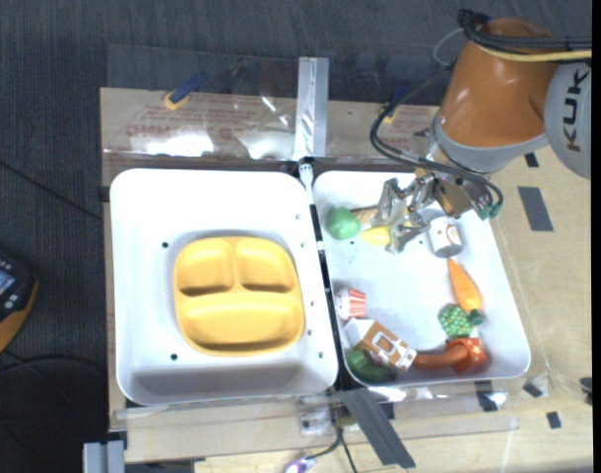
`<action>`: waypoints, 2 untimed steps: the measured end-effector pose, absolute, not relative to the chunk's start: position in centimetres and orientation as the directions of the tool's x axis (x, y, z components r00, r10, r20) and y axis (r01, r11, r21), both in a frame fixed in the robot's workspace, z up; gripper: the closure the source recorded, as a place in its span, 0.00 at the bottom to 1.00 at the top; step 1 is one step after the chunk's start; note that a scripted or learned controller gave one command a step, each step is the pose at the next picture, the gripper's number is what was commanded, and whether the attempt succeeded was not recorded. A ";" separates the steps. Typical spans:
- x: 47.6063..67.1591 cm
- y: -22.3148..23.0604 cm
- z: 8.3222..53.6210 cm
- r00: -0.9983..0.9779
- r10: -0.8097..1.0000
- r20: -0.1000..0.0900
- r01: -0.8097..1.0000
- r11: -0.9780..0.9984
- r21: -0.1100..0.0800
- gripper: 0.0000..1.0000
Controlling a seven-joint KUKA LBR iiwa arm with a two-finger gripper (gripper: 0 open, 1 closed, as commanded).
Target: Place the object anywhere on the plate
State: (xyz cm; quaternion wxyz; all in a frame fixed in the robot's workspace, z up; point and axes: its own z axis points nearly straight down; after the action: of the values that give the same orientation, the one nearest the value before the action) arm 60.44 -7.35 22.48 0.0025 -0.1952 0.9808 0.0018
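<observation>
my gripper (407, 215): top of right bin (498, 264), over a yellow object (376, 235); can't tell its grip state | object: just left-below my tips, beside green ball (342, 223) | yellow divided plate (239, 296): left bin (143, 215), well apart leftward

The arm (522, 87) is cut off by the right and top edges of the picture, so only its orange part and a bit of grey are seen. The letters on the grey part are cut too. The gripper (404, 223) is small and blurred against a yellow thing (376, 235), partly hidden under it. At the left edge, a dark device (3, 289) is cut off.
</observation>
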 end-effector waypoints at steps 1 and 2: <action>58.9 -0.3 20.6 -0.844 -0.536 -0.003 -0.536 0.844 0.001 1.00; 54.4 7.7 22.2 -0.723 -0.691 -0.003 -0.691 0.723 0.002 1.00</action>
State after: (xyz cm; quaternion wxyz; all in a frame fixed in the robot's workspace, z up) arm 54.43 7.66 22.15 0.0013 -0.3723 0.9281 0.0013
